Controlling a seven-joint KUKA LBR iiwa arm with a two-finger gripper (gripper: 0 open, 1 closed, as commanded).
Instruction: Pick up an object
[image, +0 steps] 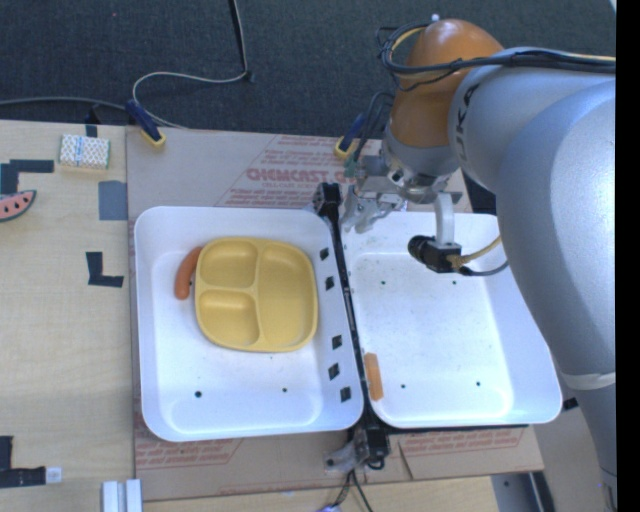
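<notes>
We see the hand (365, 212) hanging over the far edge of the bins, where the left bin (165, 400) meets the right bin (520, 390); we cannot tell how its grip stands or whether it has anything. A yellow divided plate (256, 294) lies in the left bin, an orange sausage (184, 274) touching its left rim. A small carrot (373, 376) lies at the right bin's near left edge.

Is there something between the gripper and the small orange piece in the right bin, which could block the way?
Nothing visible stands between them. The gripper is at the far rim of the right bin; the small orange piece lies at its near left edge, across bare floor.
</notes>
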